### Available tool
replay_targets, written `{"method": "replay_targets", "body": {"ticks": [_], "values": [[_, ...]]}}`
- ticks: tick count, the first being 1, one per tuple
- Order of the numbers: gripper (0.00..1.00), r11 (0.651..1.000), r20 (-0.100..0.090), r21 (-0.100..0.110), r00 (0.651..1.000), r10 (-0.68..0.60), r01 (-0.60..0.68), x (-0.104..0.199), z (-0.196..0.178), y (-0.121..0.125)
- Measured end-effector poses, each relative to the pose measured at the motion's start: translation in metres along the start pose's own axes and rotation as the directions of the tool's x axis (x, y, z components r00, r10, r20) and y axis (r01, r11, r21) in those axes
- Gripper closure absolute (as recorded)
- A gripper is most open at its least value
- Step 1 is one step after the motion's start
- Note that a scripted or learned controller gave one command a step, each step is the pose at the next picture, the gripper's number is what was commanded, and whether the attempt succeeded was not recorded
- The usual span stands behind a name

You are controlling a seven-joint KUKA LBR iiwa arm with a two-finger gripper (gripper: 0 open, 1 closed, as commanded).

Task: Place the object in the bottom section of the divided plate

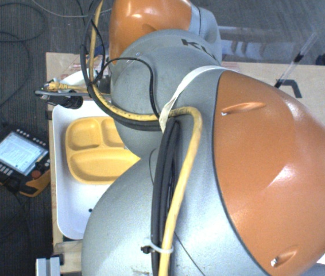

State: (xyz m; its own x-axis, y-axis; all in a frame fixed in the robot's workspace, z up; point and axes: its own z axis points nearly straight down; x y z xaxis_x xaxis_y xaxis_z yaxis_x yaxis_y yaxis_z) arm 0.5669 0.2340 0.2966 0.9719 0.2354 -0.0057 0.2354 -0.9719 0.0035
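Divided plate: a yellow divided plate (pixel 96 151) lies in the white bin (pixel 65 211) at the left middle of the frame. Its right part is hidden behind the arm; two compartments show at the top, with one long one below them.
Object: from where I stand I cannot make out the thing to be placed. Nothing that I can tell lies in the visible plate sections.
Bin: shallow and white, with its left rim running down the left of the frame and bare floor showing below the plate.
Arm: the grey arm (pixel 208 154) with its big orange shells covers most of the frame, from top centre to lower right. A yellow hose (pixel 182 177) and black cables run along it.
Fingers: I cannot tell how they stand, as the arm's body is in the way.
Upper left: some small clutter, with a black handle-like piece (pixel 65 99), sits at the bin's top edge, just above the plate.
Worktop: pale wood shows at the upper right.
Floor: dark carpet, with a teach pendant (pixel 16 160) and its lit screen at the left edge, well apart from the plate.
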Motion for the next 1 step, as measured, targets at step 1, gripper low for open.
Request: {"method": "replay_targets", "body": {"ticks": [1], "values": [[0.00, 0.996, 0.000, 0.000, 0.996, -0.089, 0.089, 0.0414, -0.1346, 0.0096]]}}
